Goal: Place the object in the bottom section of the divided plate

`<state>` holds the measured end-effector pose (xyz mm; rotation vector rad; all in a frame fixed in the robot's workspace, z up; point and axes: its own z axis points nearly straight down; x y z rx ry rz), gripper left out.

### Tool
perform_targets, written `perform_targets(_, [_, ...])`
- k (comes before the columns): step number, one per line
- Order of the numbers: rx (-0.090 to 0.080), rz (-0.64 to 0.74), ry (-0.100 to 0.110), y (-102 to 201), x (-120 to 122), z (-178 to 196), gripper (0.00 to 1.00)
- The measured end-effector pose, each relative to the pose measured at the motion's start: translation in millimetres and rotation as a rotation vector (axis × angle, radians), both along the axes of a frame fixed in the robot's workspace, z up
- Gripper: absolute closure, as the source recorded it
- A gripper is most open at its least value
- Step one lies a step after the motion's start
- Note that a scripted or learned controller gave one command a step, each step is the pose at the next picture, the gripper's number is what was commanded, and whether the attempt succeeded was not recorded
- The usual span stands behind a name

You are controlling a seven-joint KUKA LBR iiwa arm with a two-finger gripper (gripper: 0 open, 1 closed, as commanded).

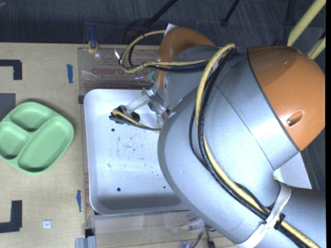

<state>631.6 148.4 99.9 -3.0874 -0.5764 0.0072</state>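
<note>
The green divided plate (36, 137) lies on the wooden bench at the left, outside the bin. It has two small sections at its top and left and one large section (45, 144) at its lower right, all bare. My gripper (154, 103) hangs low over the far part of the white bin (103, 190), near its back wall. The wrist and the bulky grey arm hide most of the gripper. The bin floor that I can see carries only scuffs and a few dark specks.
The grey and orange arm (243, 138) covers the bin's right half and everything to the right. Black corner marks (11, 68) and blue tape (69, 73) are on the bench. A clear plastic strip (108, 66) runs behind the bin.
</note>
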Motion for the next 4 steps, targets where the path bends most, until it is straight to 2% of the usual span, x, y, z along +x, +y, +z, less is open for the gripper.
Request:
perform_targets(1, [-0.001, -0.141, -0.002, 25, 24, 60, 1.00])
perform_targets(2, [-0.002, -0.169, -0.002, 73, 22, 81, 1.00])
perform_targets(3, [-0.003, -0.162, 0.000, 77, -59, 95, 1.00])
perform_targets(4, [0.003, -0.165, -0.006, 78, 5, -14, 1.00])
